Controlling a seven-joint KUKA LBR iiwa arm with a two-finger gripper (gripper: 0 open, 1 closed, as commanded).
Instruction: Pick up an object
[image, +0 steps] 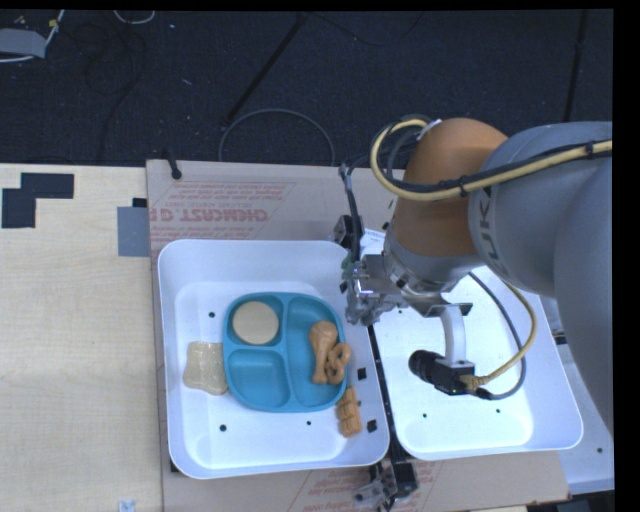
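Observation:
A blue divided plate (262, 385) lies in the left white bin (190, 290). A round tan disc (254, 322) sits in its upper left compartment. A knobbly tan piece (327, 352) lies in its right compartment. A pale bread-like chunk (205, 368) rests on the bin floor, touching the plate's left edge. A small tan lump (348, 411) sits off the plate's lower right corner. My gripper (355, 296) hangs over the wall between the two bins, just above and to the right of the knobbly piece, with nothing seen in it.
The grey arm and its orange band (450, 170) cover the upper part of the right bin (500, 425). A black connector with a yellow cable (442, 370) hangs over that bin's floor. Cardboard (230, 205) lies under the bins, with the wooden bench (70, 350) to the left.

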